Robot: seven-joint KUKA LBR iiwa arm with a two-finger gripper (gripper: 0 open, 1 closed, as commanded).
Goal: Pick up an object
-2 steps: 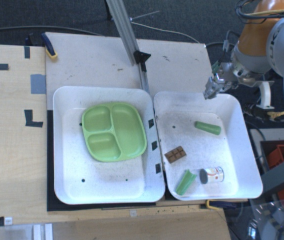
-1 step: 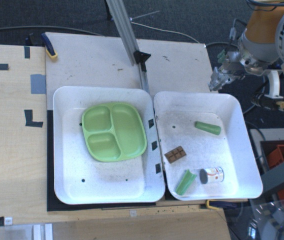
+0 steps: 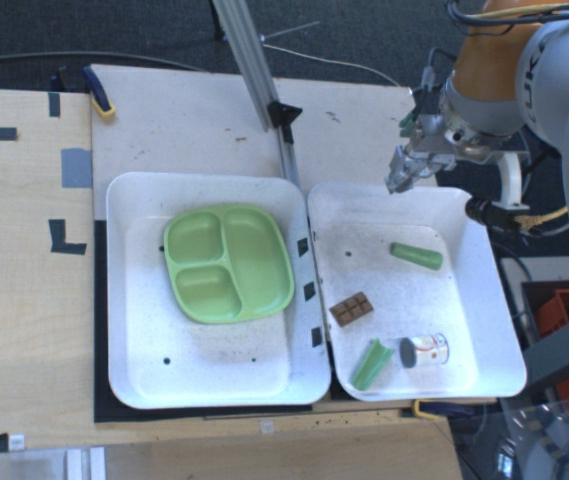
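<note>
Gripper (image 3: 401, 180) up at right bin (image 3: 484, 268) back rim, jaw state unreadable at this angle; best bet green cylinder (image 3: 417, 256) lying just below, well apart from chocolate piece (image 3: 351, 309): come straight down, straddle across short axis, close before lifting.

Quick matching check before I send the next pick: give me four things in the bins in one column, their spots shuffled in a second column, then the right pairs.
Things:
1. green divided plate
2. brown chocolate-like block
3. green cylinder
4. small white bottle

Places:
A. right bin, near its front edge, beside a green wedge-shaped piece
B. right bin, toward its back
C. left bin
D. right bin, near the divider between the bins

Pairs: 1-C, 2-D, 3-B, 4-A

The gripper hangs over the back rim of the right bin.
</note>
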